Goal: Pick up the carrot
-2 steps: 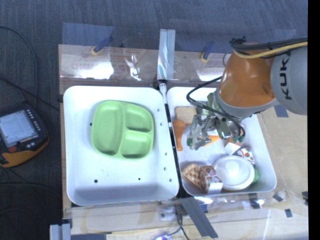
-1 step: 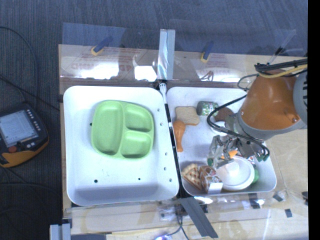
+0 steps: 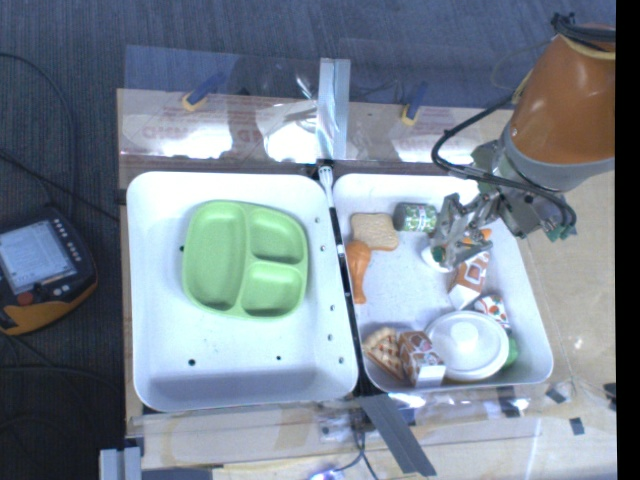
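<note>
no readable text, labels or numbers

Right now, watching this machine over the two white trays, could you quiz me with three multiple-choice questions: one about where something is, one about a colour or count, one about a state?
1. Where does the carrot lie?
A. On the green plate
B. In the right bin, by its left wall
C. On the floor

2. How many compartments has the green plate?
A. Three
B. Five
C. One

3. Is the carrot between the fingers of the gripper?
A. Yes, lifted high
B. Yes, pressed on the plate
C. No, it lies apart from the gripper

Answers: 1 B, the carrot rests beside the wall of the right bin. 2 A, one long section and two smaller ones show. 3 C, the gripper is over the bin's far right side, with bare floor between it and the carrot.
</note>
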Robot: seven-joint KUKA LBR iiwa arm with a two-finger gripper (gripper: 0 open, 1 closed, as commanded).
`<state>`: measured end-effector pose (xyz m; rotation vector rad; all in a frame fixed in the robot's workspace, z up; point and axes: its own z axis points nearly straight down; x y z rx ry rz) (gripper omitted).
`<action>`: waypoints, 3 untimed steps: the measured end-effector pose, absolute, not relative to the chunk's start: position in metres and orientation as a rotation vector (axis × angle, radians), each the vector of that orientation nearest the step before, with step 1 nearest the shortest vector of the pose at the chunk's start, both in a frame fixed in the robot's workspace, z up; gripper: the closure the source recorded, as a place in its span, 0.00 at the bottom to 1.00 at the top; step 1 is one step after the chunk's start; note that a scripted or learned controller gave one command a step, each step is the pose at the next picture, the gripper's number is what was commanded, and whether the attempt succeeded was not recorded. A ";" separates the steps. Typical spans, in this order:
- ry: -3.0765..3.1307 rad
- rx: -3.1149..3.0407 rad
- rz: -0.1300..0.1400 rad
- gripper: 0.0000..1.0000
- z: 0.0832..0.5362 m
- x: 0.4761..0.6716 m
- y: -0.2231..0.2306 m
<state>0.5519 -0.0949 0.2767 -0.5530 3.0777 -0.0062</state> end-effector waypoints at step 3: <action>2.345 -2.090 0.007 1.00 0.213 0.484 -0.139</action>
